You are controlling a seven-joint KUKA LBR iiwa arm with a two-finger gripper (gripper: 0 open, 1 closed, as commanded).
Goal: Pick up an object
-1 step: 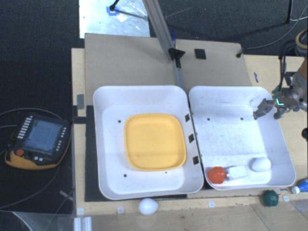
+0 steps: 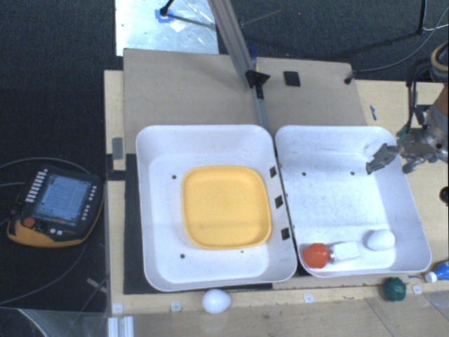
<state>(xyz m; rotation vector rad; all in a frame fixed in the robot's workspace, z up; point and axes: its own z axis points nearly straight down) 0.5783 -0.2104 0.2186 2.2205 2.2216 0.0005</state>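
My gripper [image 2: 388, 166] hangs over the far right part of the right bin [image 2: 330, 188], its two dark fingers spread open with nothing between them. At that bin's near edge lie a red-orange ball [image 2: 316, 255], a small white block [image 2: 345, 250] touching it, and a white egg-shaped object [image 2: 380, 240]. They sit well below the gripper in the view, apart from it. The left bin [image 2: 158, 188] holds a yellow square plate [image 2: 226, 206] lying flat in its middle.
Outside the bins, on the bench's near edge, lie a white egg [image 2: 216, 300], a dark green ball [image 2: 393, 288] and a blue-tipped item [image 2: 438, 273]. A teach pendant [image 2: 52, 208] rests on the floor at left. A metal pole [image 2: 235, 30] slants in from the far side.
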